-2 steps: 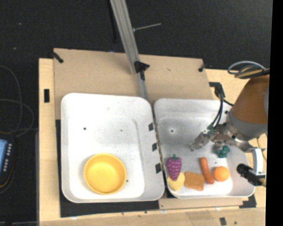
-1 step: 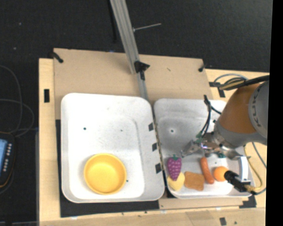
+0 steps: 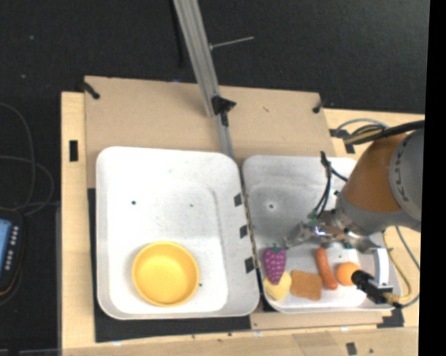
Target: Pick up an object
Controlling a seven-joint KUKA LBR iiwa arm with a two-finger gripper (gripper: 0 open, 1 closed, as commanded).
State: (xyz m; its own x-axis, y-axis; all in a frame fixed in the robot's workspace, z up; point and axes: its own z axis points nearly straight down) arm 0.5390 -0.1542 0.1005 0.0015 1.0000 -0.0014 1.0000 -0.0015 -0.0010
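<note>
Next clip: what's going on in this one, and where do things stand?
The grey arm reaches into the right bin, its pincer low just above a cluster of toy food: purple grapes, a yellow piece, a tan piece, a carrot and an orange. Nothing looks lifted yet. A yellow bowl sits in the left bin.
</note>
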